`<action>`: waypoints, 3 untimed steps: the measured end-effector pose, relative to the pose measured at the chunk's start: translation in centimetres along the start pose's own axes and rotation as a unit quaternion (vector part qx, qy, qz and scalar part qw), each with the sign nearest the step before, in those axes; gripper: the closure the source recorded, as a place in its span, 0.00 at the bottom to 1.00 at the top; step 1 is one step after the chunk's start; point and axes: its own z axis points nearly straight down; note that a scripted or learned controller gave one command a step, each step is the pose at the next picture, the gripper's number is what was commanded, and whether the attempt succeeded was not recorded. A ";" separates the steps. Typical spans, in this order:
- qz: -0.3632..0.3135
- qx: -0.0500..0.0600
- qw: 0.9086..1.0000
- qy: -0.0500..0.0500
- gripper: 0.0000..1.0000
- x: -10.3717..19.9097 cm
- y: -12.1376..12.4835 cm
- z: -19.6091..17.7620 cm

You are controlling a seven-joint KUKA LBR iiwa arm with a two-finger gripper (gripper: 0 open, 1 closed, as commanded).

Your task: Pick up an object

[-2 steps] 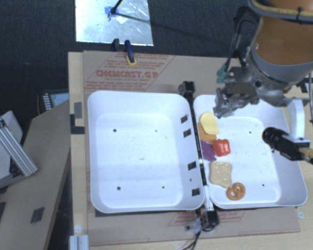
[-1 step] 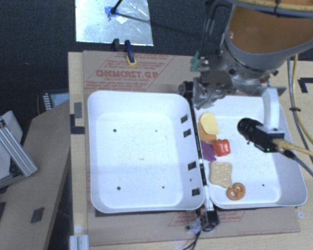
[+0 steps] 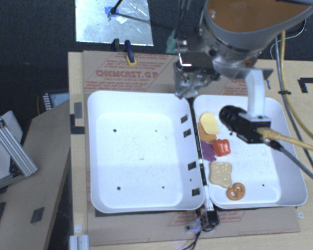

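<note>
My arm [image 3: 261,9] comes in from about two o'clock and my claw [image 3: 190,87] hangs over the far end of the divide between the two white bins, at roughly twelve o'clock of the seam; from this slant I cannot tell whether it is parted or closed, and I see nothing in its grip. The left bin [image 3: 101,155] sits at nine o'clock of me. In the right bin [image 3: 281,155], close against the dividing wall, lies a column of small toy foods: a yellow piece [image 3: 209,123] nearest me at about five o'clock, touching an orange piece [image 3: 205,136] beneath it, then a purple one [image 3: 206,150] beside a red pepper [image 3: 222,147], a tan cracker [image 3: 221,174], and a pretzel [image 3: 235,191] farthest down, toward six o'clock. A black camera mount [image 3: 239,123] juts over that bin at four o'clock
</note>
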 end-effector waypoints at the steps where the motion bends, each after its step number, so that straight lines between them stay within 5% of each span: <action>1: 0.000 0.002 1.000 -0.001 1.00 5.5 0.5 -0.1; 2: 0.003 0.003 1.000 -0.001 0.00 5.2 0.5 -0.1; 3: 0.002 0.002 1.000 0.000 1.00 5.2 0.6 -1.3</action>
